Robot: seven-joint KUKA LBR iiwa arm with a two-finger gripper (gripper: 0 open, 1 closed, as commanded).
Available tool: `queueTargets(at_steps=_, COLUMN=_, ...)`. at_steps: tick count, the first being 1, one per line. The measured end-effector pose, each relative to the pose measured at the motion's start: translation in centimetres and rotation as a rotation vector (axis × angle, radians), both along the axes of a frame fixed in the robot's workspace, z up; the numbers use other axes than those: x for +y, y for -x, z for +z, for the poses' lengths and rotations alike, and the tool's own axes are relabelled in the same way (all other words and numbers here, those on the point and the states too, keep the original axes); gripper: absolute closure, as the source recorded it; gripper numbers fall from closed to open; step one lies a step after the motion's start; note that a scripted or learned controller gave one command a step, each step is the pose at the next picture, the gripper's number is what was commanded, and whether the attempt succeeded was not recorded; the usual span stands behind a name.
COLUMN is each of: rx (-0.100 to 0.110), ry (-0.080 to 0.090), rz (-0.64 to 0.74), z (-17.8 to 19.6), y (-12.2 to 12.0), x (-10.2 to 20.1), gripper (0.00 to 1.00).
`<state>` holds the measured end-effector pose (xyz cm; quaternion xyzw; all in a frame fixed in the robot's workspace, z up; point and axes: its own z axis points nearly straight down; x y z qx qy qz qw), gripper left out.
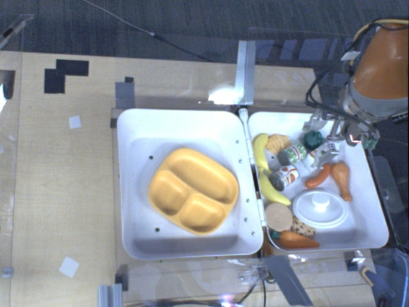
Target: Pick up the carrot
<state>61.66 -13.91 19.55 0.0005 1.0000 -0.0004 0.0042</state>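
The carrot (298,239) lies at the near edge of the right bin (374,226), touching a cookie (299,227) and just below a white lidded bowl (319,208). Beyond sit a sausage (318,176), a chicken drumstick (341,178), cans (286,169) and a banana (264,171). The left bin (134,171) holds a yellow divided plate (193,189). At the far side, the end effector (332,138) hovers over the right bin; its opening cannot be told

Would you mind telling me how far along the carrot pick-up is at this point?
Nothing looks done yet: the carrot lies at the near edge of the right bin, beside a cookie and below the white lid. In hand, the gripper hangs over the bin's far side, near the cans, apart from the carrot. Left: reach the carrot, grasp it and lift.
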Motion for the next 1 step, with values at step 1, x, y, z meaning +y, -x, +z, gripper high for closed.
queueTargets(at_steps=1, rx=-0.014, ry=0.000, rz=-0.146, z=-10.02, y=5.57, x=-1.58, gripper=0.00)
